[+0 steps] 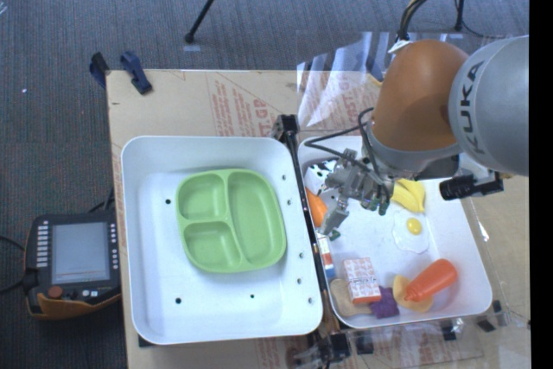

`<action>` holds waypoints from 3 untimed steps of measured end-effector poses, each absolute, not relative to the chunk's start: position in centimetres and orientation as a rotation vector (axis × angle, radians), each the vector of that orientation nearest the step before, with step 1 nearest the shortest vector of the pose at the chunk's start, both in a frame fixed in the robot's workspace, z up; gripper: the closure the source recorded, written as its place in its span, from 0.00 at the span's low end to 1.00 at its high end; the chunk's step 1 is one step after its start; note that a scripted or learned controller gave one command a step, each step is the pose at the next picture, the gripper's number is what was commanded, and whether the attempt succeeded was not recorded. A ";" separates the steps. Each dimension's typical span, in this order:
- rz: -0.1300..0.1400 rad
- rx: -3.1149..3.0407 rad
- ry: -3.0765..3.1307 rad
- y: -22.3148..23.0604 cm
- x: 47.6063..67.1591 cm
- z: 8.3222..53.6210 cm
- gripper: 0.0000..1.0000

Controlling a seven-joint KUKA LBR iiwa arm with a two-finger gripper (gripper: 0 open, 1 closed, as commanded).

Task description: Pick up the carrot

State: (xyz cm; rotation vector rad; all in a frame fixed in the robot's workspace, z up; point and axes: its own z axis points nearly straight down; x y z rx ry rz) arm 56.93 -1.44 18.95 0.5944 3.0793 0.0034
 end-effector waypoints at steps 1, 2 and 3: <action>0.000 0.832 3.029 -3.7 60.6 18.7 0.00; -0.002 0.805 3.045 -9.0 57.9 8.4 0.00; 0.002 0.794 3.040 -8.8 58.3 9.7 1.00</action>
